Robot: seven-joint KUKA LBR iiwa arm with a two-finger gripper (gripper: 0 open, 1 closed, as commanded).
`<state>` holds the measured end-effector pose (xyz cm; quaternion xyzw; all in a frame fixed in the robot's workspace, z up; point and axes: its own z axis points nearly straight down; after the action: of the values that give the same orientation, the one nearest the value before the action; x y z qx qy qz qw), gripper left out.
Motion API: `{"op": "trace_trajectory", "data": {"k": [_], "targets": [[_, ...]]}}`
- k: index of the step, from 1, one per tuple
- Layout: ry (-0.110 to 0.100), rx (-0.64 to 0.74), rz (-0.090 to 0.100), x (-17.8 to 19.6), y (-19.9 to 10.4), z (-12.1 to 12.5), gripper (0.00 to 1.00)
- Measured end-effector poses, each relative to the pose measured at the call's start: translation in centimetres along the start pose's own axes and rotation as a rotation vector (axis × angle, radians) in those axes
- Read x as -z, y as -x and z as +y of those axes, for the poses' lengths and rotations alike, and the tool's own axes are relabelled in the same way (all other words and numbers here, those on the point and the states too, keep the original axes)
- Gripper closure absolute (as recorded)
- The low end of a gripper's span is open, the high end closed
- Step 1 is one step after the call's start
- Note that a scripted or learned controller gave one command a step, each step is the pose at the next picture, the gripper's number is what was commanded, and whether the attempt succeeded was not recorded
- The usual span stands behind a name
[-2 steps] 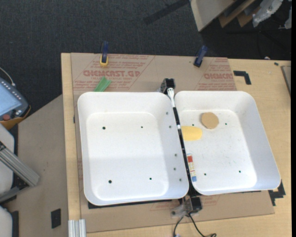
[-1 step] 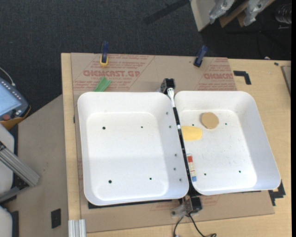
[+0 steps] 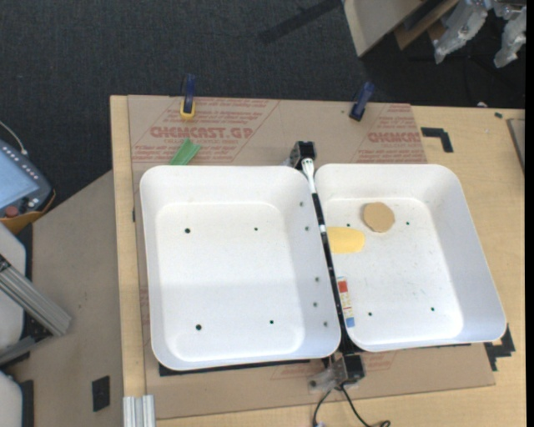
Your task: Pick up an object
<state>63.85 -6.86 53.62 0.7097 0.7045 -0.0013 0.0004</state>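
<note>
Pincer: I cannot tell its state from my screen.
Pieces to pick: I see two, both in the right bin [image 3: 467, 250], in its far half towards the left wall.
Round piece: a flat tan disc [image 3: 378, 218], lying on the bin floor.
Yellow piece: a pale yellow lump [image 3: 345, 240], just beside the disc on its near-left side and close to the left wall; I cannot tell if the two touch.
Left bin: the left bin [image 3: 158, 250] shows me its white floor with four small dark dots.
Between the bins: a black strip [image 3: 319, 225] runs along the joint, with a small red and blue label [image 3: 345, 302] near its front end.
Worktop: a brown cardboard sheet [image 3: 250, 125] with red printing lies under both bins.
Far edge of the worktop: a yellow and blue clamp [image 3: 188, 98] at the left and a blue clamp [image 3: 361, 101] at the right; a green scrap [image 3: 184, 153] lies near the first one.
Near edge: a thin cable [image 3: 338, 400] leaves the worktop.
Room: dark carpet floor [image 3: 125, 42], a metal rail [image 3: 33, 296] at the left, a cardboard box [image 3: 392, 21] at the far right.
</note>
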Motion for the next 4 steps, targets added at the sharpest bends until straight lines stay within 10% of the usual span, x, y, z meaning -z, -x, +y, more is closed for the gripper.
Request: {"op": "trace_trajectory", "data": {"k": [1,2,3,4], "targets": [[0.001,0.020,0.006,-0.1,-12.3,-0.1,0.00],[0.000,0.000,0.000,0.0,-4.6,-3.1,0.00],[0.003,0.021,0.007,-0.1,-18.0,-3.3,0.00],[0.000,-0.002,0.000,0.0,-8.9,-6.3,0.00]]}}
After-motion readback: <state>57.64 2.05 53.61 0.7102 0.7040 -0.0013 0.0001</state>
